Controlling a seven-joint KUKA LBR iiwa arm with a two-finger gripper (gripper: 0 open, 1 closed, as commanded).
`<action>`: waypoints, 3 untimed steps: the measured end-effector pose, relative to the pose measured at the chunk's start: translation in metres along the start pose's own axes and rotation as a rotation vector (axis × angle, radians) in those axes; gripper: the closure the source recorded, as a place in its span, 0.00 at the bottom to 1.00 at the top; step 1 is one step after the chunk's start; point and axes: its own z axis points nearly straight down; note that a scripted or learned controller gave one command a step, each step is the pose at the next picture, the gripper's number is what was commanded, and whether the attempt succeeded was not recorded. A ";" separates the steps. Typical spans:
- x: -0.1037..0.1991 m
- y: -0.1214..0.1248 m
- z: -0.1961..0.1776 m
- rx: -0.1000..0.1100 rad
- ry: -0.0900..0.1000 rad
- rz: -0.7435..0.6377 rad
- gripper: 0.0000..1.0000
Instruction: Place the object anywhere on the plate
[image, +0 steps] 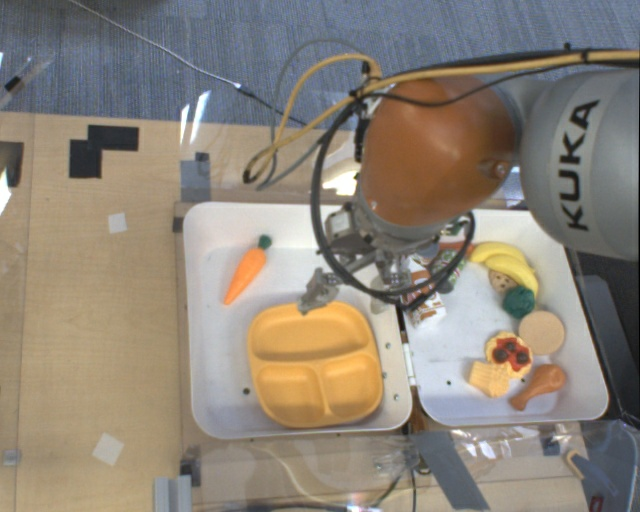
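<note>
A yellow divided plate (315, 372) lies in the near part of the left bin (215, 400). An orange carrot (244, 273) with a green top lies in the same bin, up and left of the plate. My gripper (390, 275) hangs under the big orange wrist, over the wall between the two bins and just beyond the plate's far right corner. The wrist and cables hide most of it. A small grey piece (320, 290) sits at the plate's far rim; I cannot tell what it is. Nothing lies on the plate.
The right bin (590, 400) holds a banana (505, 265), a green ball (518, 301), a round tan cookie (541, 331), a red-topped tart (509, 350), a cracker (489, 379), a drumstick (538, 385) and a small carton (428, 310) by the dividing wall. Yellow and black cables loop above the wrist.
</note>
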 end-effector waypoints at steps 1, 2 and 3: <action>-0.002 -0.002 -0.012 0.008 -0.005 0.000 1.00; -0.051 0.052 -0.027 -0.009 0.010 0.261 1.00; -0.051 0.052 -0.027 -0.009 0.011 0.263 0.00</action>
